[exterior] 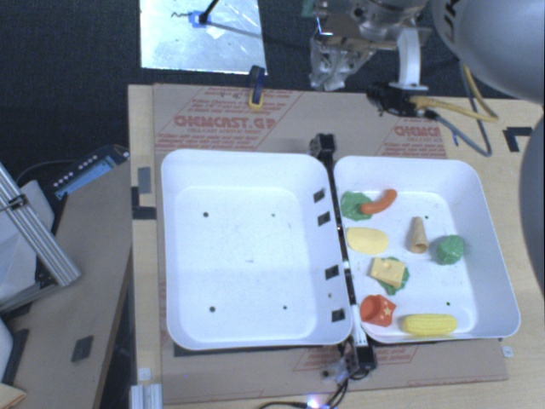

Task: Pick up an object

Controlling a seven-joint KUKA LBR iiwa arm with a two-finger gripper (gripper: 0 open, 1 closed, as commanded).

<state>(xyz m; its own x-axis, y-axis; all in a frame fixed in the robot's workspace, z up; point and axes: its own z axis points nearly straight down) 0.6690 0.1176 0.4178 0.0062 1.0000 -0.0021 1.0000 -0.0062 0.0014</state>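
The right bin (477,228) holds several toy foods: an orange sausage on a green leaf (373,202), a pale yellow oval (367,240), a tan cone (417,234), a green lump (449,249), a yellow block on a green leaf (388,272), a red piece (377,310) and a corn cob (428,323). My gripper (332,68) hangs high above the bench's far edge, well behind the bins, with nothing between its fingers. The left bin (243,245) lies beside it to the left.
A black hinge strip (338,245) runs between the two bins. A yellow clamp (255,92) sits at the board's far edge. Cables (443,109) trail at the back right. A metal plate (203,24) lies on the floor behind.
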